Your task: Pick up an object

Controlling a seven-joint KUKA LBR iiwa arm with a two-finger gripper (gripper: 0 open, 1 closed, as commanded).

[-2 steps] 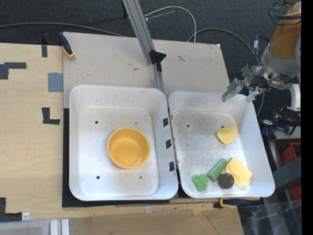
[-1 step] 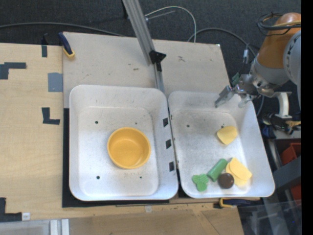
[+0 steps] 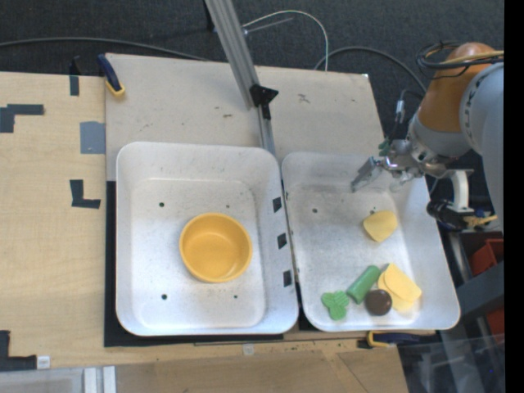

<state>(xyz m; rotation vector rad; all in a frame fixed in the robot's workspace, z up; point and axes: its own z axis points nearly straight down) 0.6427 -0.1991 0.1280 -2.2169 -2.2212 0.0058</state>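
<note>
Presently, claw (image 3: 364, 174) hung open, empty, at right bin's (image 3: 327, 244) upper edge. Yellow wedge (image 3: 381, 226): centre-right of bin, apparently light, soft; best pinched across its flat sides.

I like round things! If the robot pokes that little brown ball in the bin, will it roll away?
Probably only a little. The brown ball looks round, so it could roll, but it sits against the yellow block and green piece, which would likely stop it. It looks small, so probably light, and may slip from the gripper.
</note>
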